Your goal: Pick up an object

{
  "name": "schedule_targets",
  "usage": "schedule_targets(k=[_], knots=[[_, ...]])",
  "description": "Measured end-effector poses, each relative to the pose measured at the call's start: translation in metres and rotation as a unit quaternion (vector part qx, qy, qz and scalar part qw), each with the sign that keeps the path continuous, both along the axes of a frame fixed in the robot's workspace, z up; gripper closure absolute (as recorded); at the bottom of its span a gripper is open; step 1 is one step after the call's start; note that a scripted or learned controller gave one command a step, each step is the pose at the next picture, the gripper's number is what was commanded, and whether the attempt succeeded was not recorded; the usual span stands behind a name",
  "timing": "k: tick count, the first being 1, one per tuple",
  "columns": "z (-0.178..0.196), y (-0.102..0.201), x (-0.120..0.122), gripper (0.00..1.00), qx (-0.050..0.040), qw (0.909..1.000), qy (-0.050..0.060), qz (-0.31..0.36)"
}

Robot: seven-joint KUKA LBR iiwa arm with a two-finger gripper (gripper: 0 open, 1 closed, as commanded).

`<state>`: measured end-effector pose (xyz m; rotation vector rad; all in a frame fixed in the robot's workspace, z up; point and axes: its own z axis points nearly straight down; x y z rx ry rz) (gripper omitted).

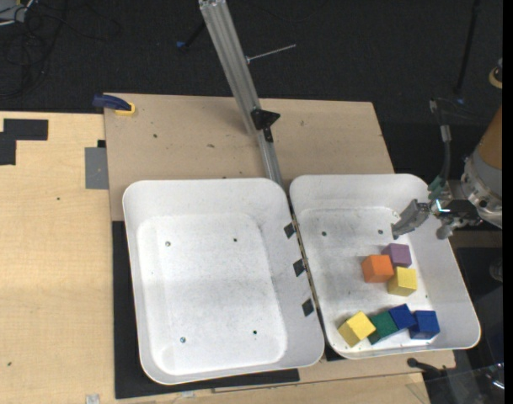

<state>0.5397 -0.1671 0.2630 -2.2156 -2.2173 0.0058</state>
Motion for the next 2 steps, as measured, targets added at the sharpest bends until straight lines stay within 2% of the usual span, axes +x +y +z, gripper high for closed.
schedule_targets(k=[1,2], knots=[[0.002,-0.001,0.001,0.00,-0.0006,1.0000,-0.002,-0.001],[-0.053,-0.005,0.008,0.00,0.0000,1.0000,0.000,0.000]])
